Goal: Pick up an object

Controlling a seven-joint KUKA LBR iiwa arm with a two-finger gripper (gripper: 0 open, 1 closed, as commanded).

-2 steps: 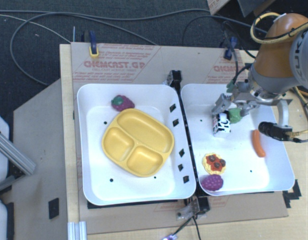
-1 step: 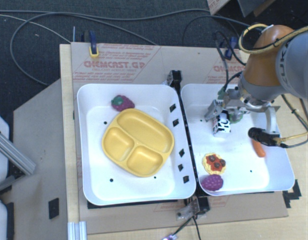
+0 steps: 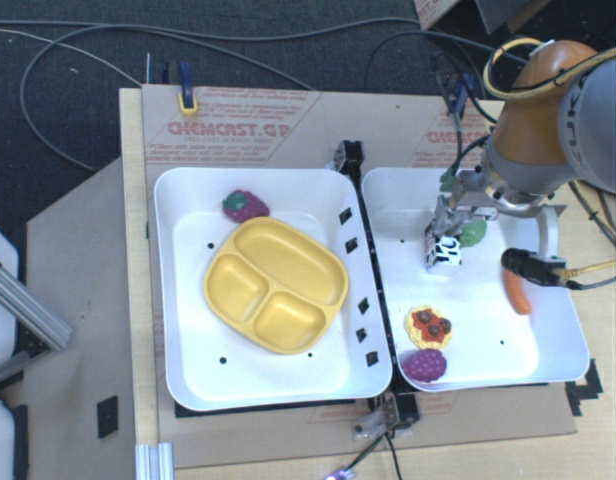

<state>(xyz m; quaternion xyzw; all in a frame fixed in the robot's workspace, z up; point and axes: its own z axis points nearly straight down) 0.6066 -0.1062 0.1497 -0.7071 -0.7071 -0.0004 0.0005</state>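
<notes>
Camera view, from above the bench at a slant. We see two shallow white bins side by side on a sheet of printed brown cardboard (image 3: 238, 128): the left white bin (image 3: 178, 268) fills the centre-left of the frame, and the right white bin (image 3: 558, 353) fills the centre-right. In the left bin we note a yellow plastic plate with three compartments (image 3: 276, 284), lying near the bin's middle, and a small purple-and-green toy fruit (image 3: 245, 206) just beside the plate's upper left edge, near the bin's upper left corner. The grey arm with its orange band (image 3: 548, 93) enters from the upper right of the frame, and its two-finger gripper (image 3: 446, 236) points down into the upper left part of the right bin. Directly below the gripper we see a small black-and-white patterned block (image 3: 445, 252); it sits at the fingertips, but we cannot tell whether the fingers are spread or pinching it, nor whether the block rests on the bin floor. A green round toy (image 3: 473, 233) lies just right of the gripper. An orange carrot-shaped toy (image 3: 519, 294) lies toward the right side of that bin. In the lower left part of the right bin we find a yellow round toy with red spots (image 3: 429, 326) and, touching it below, a purple grape-like toy (image 3: 425, 366) against the bin's lower rim.
</notes>
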